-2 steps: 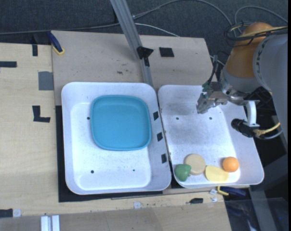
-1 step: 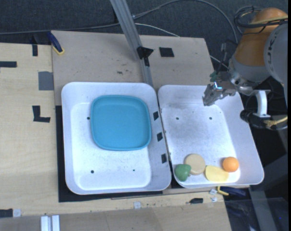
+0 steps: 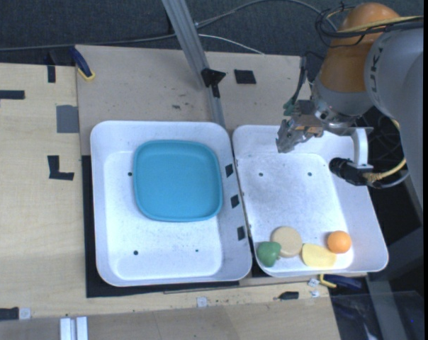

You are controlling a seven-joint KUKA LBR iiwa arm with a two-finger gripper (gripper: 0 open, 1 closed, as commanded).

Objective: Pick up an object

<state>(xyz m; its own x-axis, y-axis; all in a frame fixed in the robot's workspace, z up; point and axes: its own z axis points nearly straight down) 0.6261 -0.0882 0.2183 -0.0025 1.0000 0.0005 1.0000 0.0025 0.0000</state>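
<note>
The gripper [image 3: 290, 139], grip state impossible to tell, is hovering at the right bin's [image 3: 356, 190] far end, the small objects [image 3: 302, 246] sitting well nearer.

1. My arm [image 3: 391, 62] runs off the right edge, so its upper links are cut off.
2. My gripper [image 3: 290, 139] is small and dark against the right bin's [image 3: 356, 211] far wall; my jaws' spacing is too small to tell.
3. The yellow piece [image 3: 317, 256] is partly covered by the beige disc [image 3: 288, 240] and the orange ball [image 3: 339, 241].
</note>
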